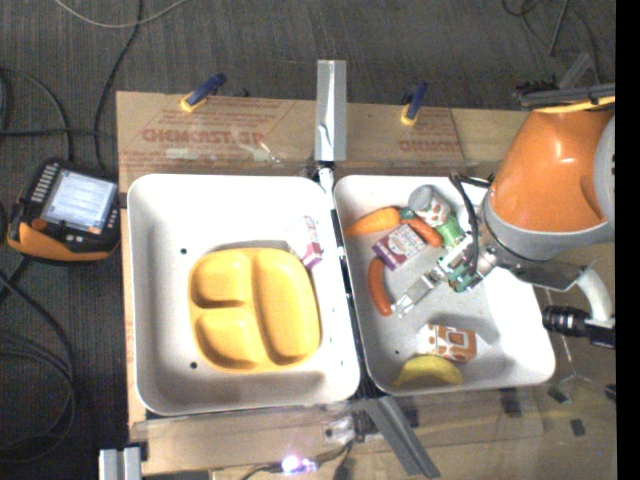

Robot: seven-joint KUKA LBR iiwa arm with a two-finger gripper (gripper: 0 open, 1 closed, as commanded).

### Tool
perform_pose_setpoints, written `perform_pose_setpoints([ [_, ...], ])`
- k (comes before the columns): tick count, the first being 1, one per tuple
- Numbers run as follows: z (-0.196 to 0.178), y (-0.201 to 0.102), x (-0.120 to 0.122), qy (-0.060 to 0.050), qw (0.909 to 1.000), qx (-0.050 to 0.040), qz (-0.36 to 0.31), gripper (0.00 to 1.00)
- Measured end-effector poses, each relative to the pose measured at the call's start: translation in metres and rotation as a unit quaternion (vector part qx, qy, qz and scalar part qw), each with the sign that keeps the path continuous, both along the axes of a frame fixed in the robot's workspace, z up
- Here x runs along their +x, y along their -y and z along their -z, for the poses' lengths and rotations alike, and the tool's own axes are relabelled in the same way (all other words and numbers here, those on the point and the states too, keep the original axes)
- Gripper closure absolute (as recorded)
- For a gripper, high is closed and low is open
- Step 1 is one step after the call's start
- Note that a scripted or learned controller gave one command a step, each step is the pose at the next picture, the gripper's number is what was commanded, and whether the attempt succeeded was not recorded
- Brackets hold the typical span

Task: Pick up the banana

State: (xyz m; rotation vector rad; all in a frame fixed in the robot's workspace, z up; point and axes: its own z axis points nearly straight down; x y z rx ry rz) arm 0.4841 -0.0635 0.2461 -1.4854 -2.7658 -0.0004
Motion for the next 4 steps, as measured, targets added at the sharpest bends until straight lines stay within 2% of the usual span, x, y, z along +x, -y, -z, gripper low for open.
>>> perform_pose_setpoints([
  [1, 0.127, 0.05, -0.001, 0.0, 0.994, -0.0001, -0.109, 0.0],
  [2, 0.063, 0.017, 0.053, 0.001, 0.9872, 0.001, -0.16, 0.0],
  [3, 0.111, 0.031, 0.0, 0.0, 0.9621, -0.0007, -0.273, 0.0],
  [4, -0.054, 0.017, 0.002, 0.004, 0.95, -0.0001, -0.312, 0.0],
])
